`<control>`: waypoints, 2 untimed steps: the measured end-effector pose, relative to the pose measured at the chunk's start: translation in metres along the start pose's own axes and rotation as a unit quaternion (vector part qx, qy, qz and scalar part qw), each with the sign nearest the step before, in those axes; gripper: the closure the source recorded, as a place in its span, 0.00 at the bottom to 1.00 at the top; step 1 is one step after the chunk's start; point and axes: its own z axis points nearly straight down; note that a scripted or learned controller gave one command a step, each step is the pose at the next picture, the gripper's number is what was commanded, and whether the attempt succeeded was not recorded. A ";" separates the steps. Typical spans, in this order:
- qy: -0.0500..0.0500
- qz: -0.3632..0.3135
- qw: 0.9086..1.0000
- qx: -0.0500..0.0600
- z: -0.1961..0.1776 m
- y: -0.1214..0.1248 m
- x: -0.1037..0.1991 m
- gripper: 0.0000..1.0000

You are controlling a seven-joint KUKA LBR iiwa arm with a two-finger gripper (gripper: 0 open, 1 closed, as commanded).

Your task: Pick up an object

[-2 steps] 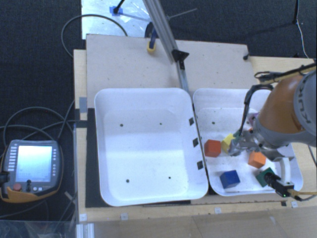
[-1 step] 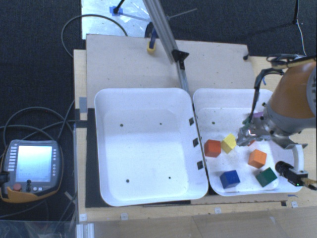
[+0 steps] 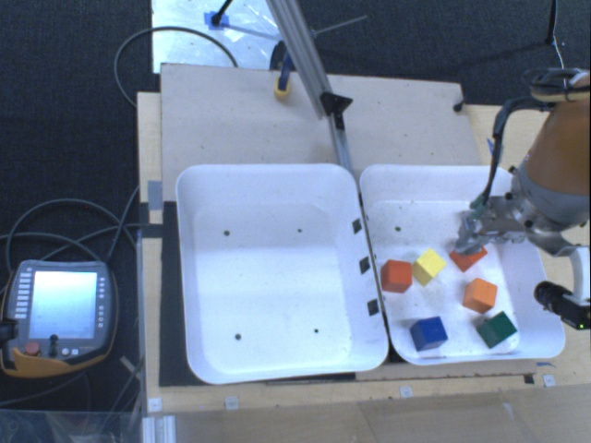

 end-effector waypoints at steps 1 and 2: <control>0.000 0.000 1.000 0.001 -0.054 0.002 0.000 1.00; 0.001 -0.002 1.000 0.003 -0.049 0.023 0.051 1.00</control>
